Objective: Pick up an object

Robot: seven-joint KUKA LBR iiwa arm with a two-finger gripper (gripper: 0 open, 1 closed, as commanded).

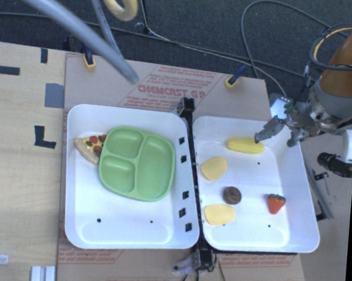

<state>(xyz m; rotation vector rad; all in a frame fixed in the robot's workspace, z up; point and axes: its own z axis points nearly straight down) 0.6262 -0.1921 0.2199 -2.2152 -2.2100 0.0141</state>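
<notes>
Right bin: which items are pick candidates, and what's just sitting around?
Candidates, in the right bin: corn nearest the gripper, two yellow pieces, brown round piece, strawberry.

Lying about, in the left bin: green tray, pizza slice.

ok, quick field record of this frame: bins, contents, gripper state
left bin: green divided plate, pizza slice tucked under its left edge
right bin: corn cob, two pale yellow pieces, brown round item, strawberry
gripper: open, over right bin's back right corner, one finger near the corn cob, holding nothing
</notes>
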